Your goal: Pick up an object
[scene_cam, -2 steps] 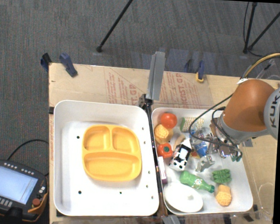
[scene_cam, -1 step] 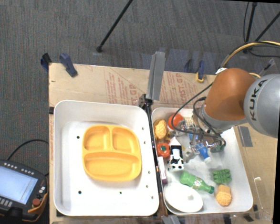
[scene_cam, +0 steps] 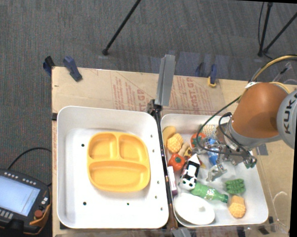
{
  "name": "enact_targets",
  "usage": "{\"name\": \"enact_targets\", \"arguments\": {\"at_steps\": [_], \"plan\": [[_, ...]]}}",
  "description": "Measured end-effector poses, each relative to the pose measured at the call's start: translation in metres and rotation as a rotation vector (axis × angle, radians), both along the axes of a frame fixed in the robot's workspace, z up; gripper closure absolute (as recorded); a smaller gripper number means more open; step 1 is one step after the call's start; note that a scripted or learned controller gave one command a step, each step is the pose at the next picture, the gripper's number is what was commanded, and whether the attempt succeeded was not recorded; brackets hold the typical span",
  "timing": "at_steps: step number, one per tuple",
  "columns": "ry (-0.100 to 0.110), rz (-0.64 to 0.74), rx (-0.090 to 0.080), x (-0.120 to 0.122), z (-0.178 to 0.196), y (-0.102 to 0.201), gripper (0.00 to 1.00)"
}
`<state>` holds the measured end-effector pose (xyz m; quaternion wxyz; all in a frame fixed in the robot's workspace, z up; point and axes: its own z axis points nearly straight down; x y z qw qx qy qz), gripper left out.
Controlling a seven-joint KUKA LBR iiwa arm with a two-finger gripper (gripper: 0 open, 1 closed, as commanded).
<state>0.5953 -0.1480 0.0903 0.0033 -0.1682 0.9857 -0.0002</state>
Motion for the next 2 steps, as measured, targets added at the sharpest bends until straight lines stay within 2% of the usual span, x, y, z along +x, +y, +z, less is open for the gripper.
{"name": "enact_targets", "arguments": {"at_steps": [1, 2], "plan": [[-0.009, -0.037, -0.007, -0.022, 0.003, 0.056, 0.00], [0.002, 0.009, -0.002, 0.043, 0.000, 0.055, 0.00]]}}
